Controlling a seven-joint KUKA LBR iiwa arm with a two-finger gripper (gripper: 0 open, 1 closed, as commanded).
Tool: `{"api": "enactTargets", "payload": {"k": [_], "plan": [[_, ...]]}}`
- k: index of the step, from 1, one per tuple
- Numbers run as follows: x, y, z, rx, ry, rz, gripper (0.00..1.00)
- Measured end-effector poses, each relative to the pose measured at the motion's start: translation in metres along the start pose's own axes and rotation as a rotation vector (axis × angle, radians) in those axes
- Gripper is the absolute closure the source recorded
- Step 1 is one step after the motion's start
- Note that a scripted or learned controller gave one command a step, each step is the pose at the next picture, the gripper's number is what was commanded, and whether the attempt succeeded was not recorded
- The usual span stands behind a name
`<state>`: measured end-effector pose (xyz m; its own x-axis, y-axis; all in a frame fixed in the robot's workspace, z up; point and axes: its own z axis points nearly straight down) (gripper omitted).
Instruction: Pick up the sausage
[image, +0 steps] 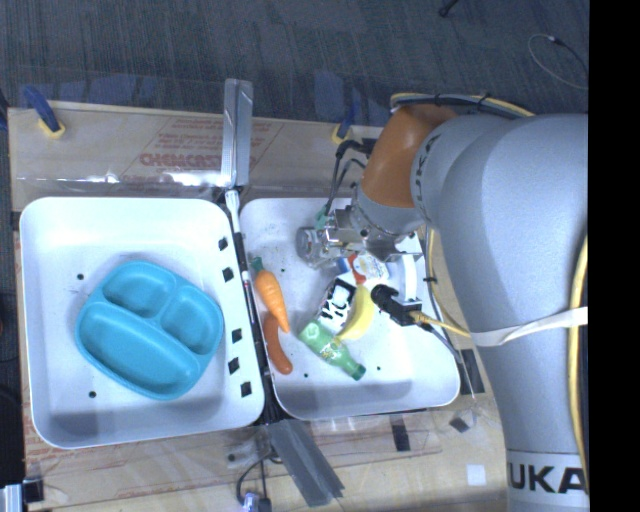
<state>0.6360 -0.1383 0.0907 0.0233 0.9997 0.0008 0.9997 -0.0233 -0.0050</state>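
Arm (500, 250) reaches in from the right over the right bin (300, 400). Left bin (60, 230) carries a blue divided tray (150, 328).

Hand (322, 240) sits low at the right bin's upper middle; whether open or closed, cannot tell.

Sausage (277, 350), reddish-orange, lies along the right bin's left wall, lower half, touching the carrot (271, 297) just above it. Green bottle (334, 349) close on its right; banana (360, 318) beyond.

Risks, as judged: hand is well apart from the sausage. Wall may block one finger. Carrot resembles the sausage and touches it, so a wrong pick is likely. A round sausage could roll or slip.
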Motion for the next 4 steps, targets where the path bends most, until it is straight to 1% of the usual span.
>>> {"api": "enactTargets", "payload": {"k": [1,2,3,4], "plan": [[-0.017,0.012,0.005,0.026,0.007,-0.186,1.00],[-0.017,0.018,-0.001,0.000,0.000,-0.189,0.00],[-0.047,0.023,-0.003,-0.007,-0.003,-0.280,0.00],[0.041,0.020,-0.001,-0.003,-0.001,-0.353,0.00]]}}
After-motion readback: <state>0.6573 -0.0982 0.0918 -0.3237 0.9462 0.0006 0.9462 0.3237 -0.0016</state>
